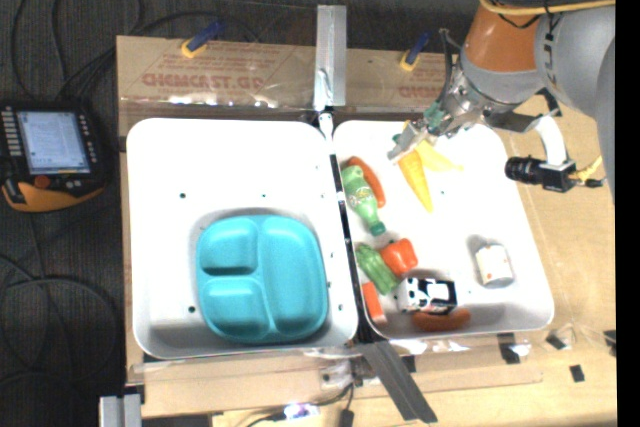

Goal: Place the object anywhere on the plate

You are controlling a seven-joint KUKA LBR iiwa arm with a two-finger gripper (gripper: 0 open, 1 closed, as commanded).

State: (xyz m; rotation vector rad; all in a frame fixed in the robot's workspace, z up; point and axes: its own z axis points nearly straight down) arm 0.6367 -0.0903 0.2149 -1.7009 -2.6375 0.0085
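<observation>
Grey and orange, your arm (530, 15) reaches in from the right, and its tool (432, 127) hangs over the far edge of the right bin (520, 245). You cannot tell how far the tool is open, since its tip is small and crowded in this view. A yellow wedge-shaped object (420, 173) sits directly below and in front of the tool, its broad end touching or nearly touching the tip, its point aimed toward the near side of the bin. Whether the tool actually has hold of it you cannot make out.

Move outward from there and you find the rest of the right bin's contents. A green bottle-shaped toy (362, 197) lies just beside an orange piece along the bin's left wall. Nearer you, a second green toy (374, 265) touches a red-orange block (399, 255). A black-and-white cow figure (428, 294) rests at the near edge, on top of a red-orange item. A small white cup (492, 264) stands apart toward the right.

Your teal plate (262, 277), divided into compartments, lies in the left bin (170, 175), well apart from the yellow wedge. Both bins sit on the counter (585, 255).
</observation>
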